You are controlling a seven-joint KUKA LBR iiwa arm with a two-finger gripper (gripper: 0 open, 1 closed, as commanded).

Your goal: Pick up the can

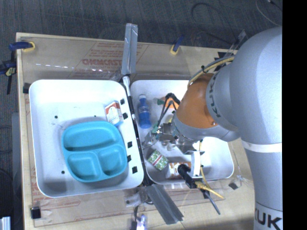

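- over the right shallow white bin (pixel 225 164) hangs the grey arm with its orange band (pixel 194 107), reaching in from the right; white letters "ku" show on its base at the lower right.
- the two-finger gripper (pixel 160 133) sits low in that bin's clutter; whether it is wide or narrow cannot be told.
- a small green-patterned can (pixel 157 160) lies tilted on the right bin's floor, just below the gripper; its label is unreadable.
- a blue plastic bottle (pixel 143 112) lies by that bin's left wall.
- the left shallow white bin (pixel 43 109) holds a blue three-compartment tray (pixel 93 150) and a small red-and-white carton (pixel 113 112), print too small to read.
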